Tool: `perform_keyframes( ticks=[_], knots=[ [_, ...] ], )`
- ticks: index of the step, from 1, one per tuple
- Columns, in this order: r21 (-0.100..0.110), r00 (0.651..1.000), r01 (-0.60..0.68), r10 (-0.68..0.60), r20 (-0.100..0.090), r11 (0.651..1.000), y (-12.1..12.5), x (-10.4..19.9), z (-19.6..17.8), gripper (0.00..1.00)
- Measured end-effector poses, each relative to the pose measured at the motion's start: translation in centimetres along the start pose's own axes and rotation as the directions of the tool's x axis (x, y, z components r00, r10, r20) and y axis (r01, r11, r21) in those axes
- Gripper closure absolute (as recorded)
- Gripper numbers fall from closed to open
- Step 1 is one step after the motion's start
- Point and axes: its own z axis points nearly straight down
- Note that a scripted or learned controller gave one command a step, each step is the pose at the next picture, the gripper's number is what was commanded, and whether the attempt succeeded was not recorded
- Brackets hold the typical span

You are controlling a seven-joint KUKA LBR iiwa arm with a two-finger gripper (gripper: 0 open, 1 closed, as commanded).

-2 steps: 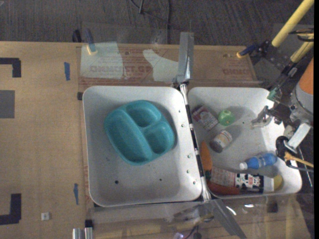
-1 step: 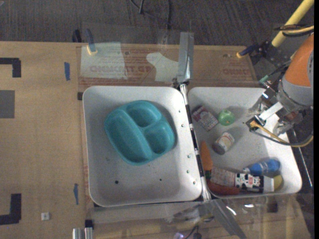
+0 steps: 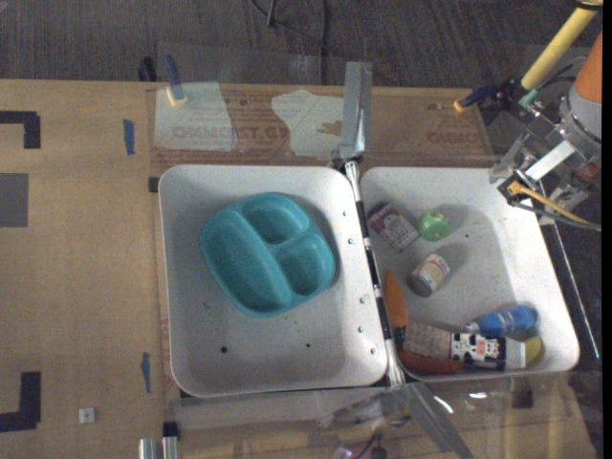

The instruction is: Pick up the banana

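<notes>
Camera view from above: the tool [image 3: 535,175] is seen at the right edge, over the right bin's [image 3: 564,285] upper right corner, partly cut off; whether it is spread or pressed together cannot be told. The banana [image 3: 533,351] is barely made out, a yellow tip at the right bin's lower right corner, largely hidden behind a flat carton [image 3: 466,345] and a blue bottle [image 3: 507,321]. A teal divided plate [image 3: 269,252] is seen in the left bin [image 3: 182,285].

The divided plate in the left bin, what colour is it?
The divided plate is teal, plain with no pattern; the camera view shows it clearly.
</notes>
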Motion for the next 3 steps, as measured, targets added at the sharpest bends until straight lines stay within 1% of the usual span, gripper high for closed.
perform_keyframes(
  ticks=[1,2,3],
  knots=[
    [0.002,0.998,-0.065,0.065,-0.001,0.998,1.4,-2.8,16.8,0.00],
    [-0.004,0.875,-0.484,0.484,-0.005,0.875,2.2,1.6,17.8,0.00],
    [0.000,0.879,-0.476,0.476,0.002,0.879,2.0,1.8,17.2,1.00]
  ],
)
